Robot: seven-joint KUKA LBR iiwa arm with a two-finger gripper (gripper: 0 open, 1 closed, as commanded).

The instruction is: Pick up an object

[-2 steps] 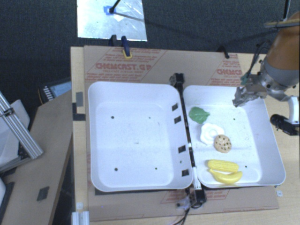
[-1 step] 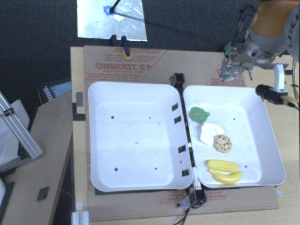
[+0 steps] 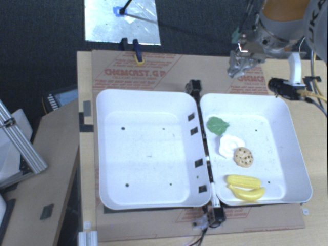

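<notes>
The right bin (image 3: 287, 137) holds a green leaf-shaped piece (image 3: 218, 125) near its left wall, a white round piece (image 3: 228, 144) below it, and a brown cookie (image 3: 243, 157) resting against the white piece. A yellow banana bunch (image 3: 246, 186) lies near the bin's front edge. My gripper (image 3: 239, 68) hangs above the bench beyond the right bin's far edge, well apart from all of these, with nothing seen between its fingers.
The left bin (image 3: 148, 147) sits beside the right one, joined by a black-clipped divider (image 3: 200, 137). A shiny metal sheet (image 3: 122, 13) lies at the back left. Metal framing (image 3: 18, 142) stands at the far left.
</notes>
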